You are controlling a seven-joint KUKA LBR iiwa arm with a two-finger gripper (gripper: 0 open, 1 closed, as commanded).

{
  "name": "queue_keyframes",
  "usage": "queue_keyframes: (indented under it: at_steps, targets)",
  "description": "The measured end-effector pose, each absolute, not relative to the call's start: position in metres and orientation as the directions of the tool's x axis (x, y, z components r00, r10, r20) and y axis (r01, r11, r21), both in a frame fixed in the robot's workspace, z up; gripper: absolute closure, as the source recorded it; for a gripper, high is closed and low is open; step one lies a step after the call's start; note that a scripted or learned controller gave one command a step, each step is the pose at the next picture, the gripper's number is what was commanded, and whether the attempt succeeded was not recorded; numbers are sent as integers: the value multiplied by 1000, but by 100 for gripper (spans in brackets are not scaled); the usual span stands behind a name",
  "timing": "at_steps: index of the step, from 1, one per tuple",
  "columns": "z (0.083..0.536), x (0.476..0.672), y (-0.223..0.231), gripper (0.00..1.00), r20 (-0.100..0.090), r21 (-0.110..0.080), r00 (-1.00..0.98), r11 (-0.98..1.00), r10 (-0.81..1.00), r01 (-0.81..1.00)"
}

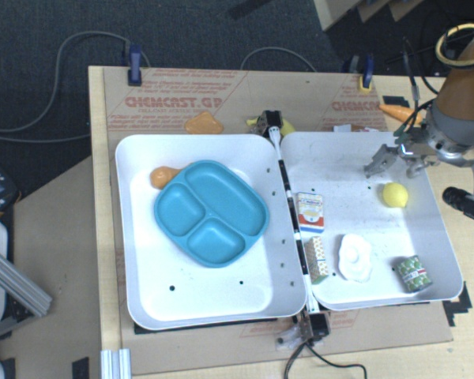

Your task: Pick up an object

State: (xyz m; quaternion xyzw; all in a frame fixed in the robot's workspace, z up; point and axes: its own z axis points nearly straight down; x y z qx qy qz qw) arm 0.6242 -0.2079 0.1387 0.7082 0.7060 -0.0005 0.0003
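- Leftmost, left bin (pixel 134 212): blue divided plate (pixel 211 212) lying flat mid-bin, orange item (pixel 163 177) tucked at its upper-left edge.
- Bench board print reads roughly "CHEMCAST GP"; carton (pixel 310 212) label too small to read.
- Right bin (pixel 446 247): carton and a snack bar (pixel 317 259) along the left wall, white object (pixel 354 257), green can (pixel 411 274) on its side.
- Yellow ball (pixel 394 195), likely pick target, sits just below the gripper (pixel 393 159).
- Fingers splayed apart, nothing between them; probably staged for descent.

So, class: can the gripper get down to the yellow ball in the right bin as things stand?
Probably yes. The gripper hangs over the right bin, just up and left of the yellow ball, which lies apart from the other items with nothing over it.
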Motion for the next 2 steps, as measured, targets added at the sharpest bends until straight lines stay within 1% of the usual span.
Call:
queue_keyframes:
  at_steps: [1,2]
  targets:
    - [82,612,-212,0,6,-5,0,0,1000,1000]
    - [96,614,-213,100,1,1,0,0,1000,1000]
